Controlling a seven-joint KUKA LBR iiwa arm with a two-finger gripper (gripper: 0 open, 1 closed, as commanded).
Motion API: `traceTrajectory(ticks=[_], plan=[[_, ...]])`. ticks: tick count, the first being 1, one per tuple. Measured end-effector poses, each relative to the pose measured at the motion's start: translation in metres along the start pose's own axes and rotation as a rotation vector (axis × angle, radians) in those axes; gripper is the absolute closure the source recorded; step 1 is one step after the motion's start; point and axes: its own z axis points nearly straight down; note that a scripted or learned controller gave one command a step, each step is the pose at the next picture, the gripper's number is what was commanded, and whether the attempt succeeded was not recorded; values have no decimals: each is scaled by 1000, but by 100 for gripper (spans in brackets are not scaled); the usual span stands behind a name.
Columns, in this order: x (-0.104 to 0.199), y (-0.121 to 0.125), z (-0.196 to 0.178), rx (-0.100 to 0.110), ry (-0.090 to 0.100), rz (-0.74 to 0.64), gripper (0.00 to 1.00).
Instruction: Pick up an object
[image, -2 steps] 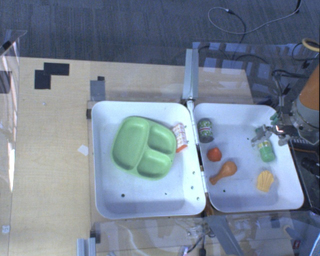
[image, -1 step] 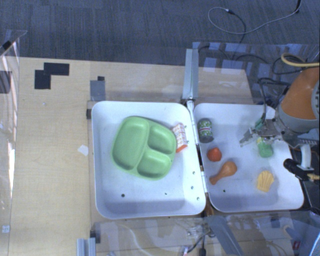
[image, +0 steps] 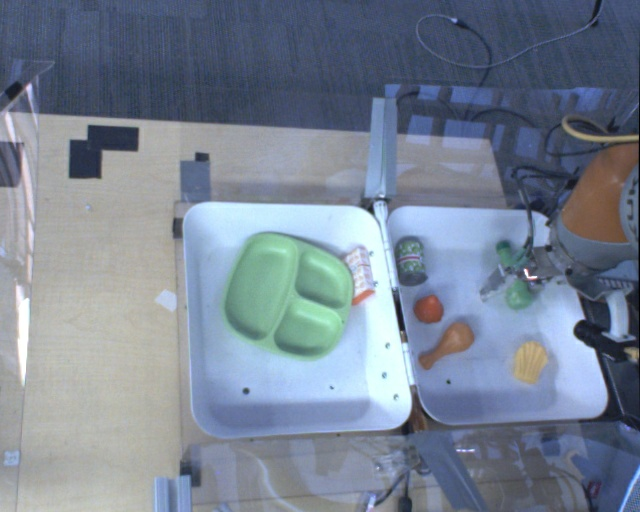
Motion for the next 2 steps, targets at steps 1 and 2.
traceTrajectory(ticks=[1, 2], plan=[[0, 2, -9, -1, 1, -1, 100], [53, 36, -118, 7, 4, -225, 100]])
